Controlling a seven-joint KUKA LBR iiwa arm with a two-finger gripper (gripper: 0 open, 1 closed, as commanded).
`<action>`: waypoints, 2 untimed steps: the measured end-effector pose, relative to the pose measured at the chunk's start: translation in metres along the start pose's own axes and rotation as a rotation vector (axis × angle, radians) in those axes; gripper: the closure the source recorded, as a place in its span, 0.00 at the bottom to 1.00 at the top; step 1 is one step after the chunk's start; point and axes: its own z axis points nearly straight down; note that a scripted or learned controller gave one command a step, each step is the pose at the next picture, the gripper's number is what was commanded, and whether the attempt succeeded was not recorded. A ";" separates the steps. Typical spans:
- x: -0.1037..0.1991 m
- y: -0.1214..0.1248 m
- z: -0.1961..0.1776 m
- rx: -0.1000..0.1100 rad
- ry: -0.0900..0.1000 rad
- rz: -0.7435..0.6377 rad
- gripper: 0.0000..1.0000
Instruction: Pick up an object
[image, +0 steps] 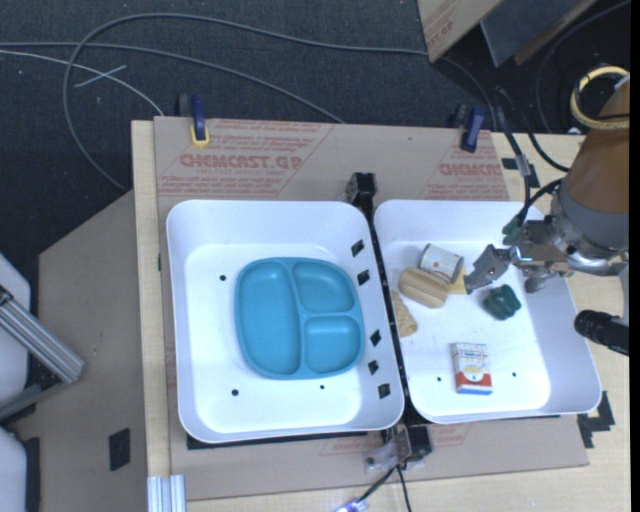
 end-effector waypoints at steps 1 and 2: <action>0.000 0.002 -0.006 -0.012 -0.002 -0.003 0.00; 0.006 0.008 0.040 -0.007 -0.001 -0.003 0.00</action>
